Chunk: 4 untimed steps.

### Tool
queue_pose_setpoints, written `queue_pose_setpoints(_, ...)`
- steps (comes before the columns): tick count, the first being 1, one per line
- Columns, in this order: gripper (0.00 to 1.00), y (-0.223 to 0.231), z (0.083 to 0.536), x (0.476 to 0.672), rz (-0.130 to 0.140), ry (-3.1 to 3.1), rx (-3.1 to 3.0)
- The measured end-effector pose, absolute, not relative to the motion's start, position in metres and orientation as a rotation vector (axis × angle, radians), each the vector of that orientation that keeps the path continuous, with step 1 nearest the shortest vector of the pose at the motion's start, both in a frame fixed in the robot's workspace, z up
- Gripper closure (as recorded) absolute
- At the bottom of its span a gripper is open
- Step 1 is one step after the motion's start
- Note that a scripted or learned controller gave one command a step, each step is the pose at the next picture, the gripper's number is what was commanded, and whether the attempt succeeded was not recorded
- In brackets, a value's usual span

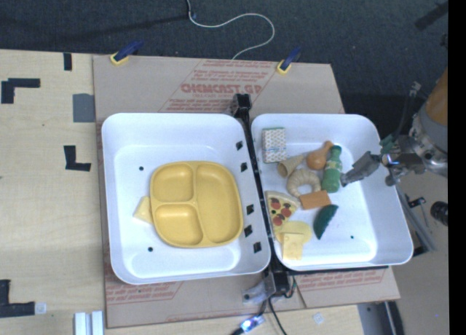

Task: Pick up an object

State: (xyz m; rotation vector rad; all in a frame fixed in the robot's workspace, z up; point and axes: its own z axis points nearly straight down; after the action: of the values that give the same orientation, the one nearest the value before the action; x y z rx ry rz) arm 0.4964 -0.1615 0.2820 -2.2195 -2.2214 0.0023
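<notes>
Gripper (pixel 364 166) at three o'clock of right bin (pixel 364 250), one dark finger reaching toward green bottle (pixel 333 170); finger state impossible to tell, nothing visibly pinched. Toy food clustered at nine o'clock of bin: bottle, croissant (pixel 302 179), pizza slice (pixel 279 207), cheese (pixel 293 241). Yellow tray (pixel 196 202) centred in left bin (pixel 120 180), probably as drop-off.

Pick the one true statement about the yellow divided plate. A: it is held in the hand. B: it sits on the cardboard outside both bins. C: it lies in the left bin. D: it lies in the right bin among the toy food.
C: the yellow divided plate lies flat in the left bin, while the hand reaches over the right bin.
</notes>
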Motion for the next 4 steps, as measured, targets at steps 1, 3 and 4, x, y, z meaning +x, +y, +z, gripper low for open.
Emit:
queue_pose_setpoints(1,0.00,-0.164,0.237,0.491,0.004,-2.220,-2.219)
queue_pose_setpoints(3,0.00,-0.164,0.121,0.489,0.006,-2.217,-2.216)
queue_pose_setpoints(4,0.00,-0.164,0.083,0.489,0.003,-2.221,-2.219)
